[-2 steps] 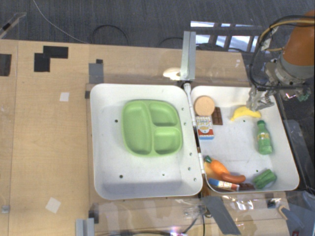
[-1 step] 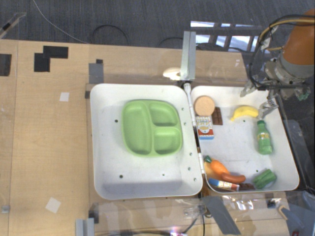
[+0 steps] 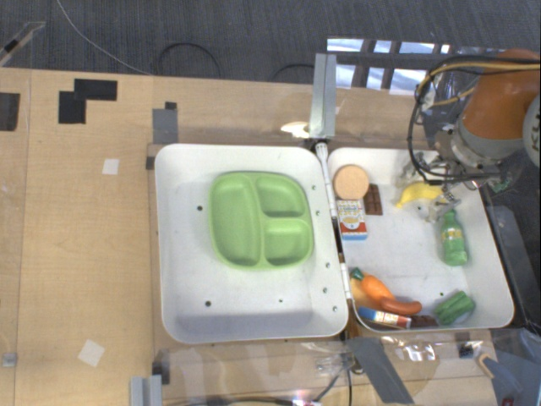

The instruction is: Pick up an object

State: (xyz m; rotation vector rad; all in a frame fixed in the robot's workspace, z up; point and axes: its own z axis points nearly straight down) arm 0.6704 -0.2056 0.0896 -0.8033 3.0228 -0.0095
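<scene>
The gripper (image 3: 441,194) hangs low at the far right of the right bin (image 3: 397,269), over the yellow banana (image 3: 418,194); how it is set I cannot tell. A green bottle (image 3: 454,239) lies just nearer. A clean pick likely needs a straight descent centred on the banana, clear of the bottle and bin wall.

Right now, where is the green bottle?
The green bottle lies in the right bin, near its right wall, just below the yellow banana and above the small green vegetable.
</scene>
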